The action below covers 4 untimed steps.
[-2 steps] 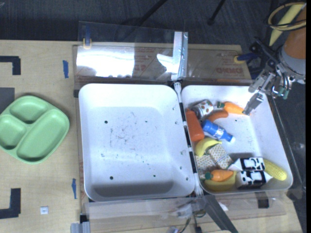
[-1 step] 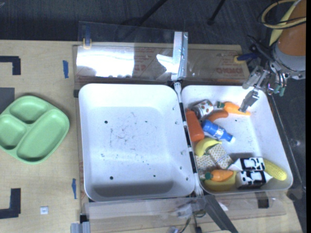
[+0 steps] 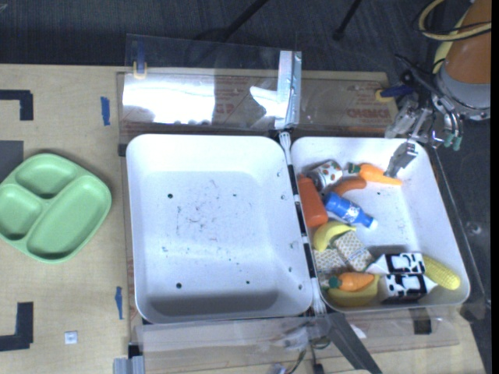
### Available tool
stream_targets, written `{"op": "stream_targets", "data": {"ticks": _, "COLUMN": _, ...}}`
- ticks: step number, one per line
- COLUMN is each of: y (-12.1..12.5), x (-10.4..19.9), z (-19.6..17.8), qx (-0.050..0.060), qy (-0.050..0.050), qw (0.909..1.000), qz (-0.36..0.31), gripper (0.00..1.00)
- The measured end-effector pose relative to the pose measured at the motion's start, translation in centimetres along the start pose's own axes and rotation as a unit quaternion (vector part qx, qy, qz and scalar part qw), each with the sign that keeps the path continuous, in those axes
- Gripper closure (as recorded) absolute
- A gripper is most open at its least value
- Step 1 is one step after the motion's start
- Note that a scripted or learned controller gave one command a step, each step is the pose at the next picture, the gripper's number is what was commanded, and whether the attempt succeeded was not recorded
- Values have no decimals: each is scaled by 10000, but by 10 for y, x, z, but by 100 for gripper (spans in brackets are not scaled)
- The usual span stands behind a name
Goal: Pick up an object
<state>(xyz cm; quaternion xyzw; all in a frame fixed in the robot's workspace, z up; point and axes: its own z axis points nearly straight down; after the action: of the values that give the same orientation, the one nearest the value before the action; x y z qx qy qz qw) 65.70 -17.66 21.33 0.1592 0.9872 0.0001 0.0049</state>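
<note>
The right bin (image 3: pixel 421 209) holds a heap of small toys. Among them are a carrot (image 3: pixel 380 174), a blue bottle (image 3: pixel 348 210), an orange-red cylinder (image 3: pixel 312 201), a banana (image 3: pixel 330 234), a checkered pad (image 3: pixel 352 248), a black-and-white box (image 3: pixel 405 275), a yellow corn cob (image 3: pixel 440 271) and an orange piece (image 3: pixel 352 281). My gripper (image 3: pixel 405 140) hangs over the bin's far right corner, just above and right of the carrot. It is open, and nothing sits between its fingers.
The left bin (image 3: pixel 210 224) lies beside the right one, with a ridge between them. A green divided plate (image 3: pixel 51 206) rests on the bench at far left. A clear sheet (image 3: pixel 210 92) stands behind the bins. Cables and the arm occupy the upper right.
</note>
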Motion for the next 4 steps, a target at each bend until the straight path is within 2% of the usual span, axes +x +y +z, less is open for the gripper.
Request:
{"op": "stream_targets", "data": {"ticks": 1, "y": 4, "x": 17, "z": 36, "qx": -3, "qy": 28, "qw": 9970, "qz": -778, "gripper": 0}}
{"op": "stream_targets", "data": {"ticks": 2, "y": -23, "x": -13, "z": -5, "qx": -9, "qy": -8, "qw": 9584, "qz": -2854, "gripper": 0}}
{"op": "stream_targets", "data": {"ticks": 3, "y": -7, "x": -14, "z": 29, "qx": -24, "qy": 17, "qw": 8883, "qz": -4593, "gripper": 0}}
{"op": "stream_targets", "data": {"ticks": 4, "y": 2, "x": -12, "z": -25, "qx": -21, "qy": -7, "qw": 7566, "qz": -6539, "gripper": 0}}
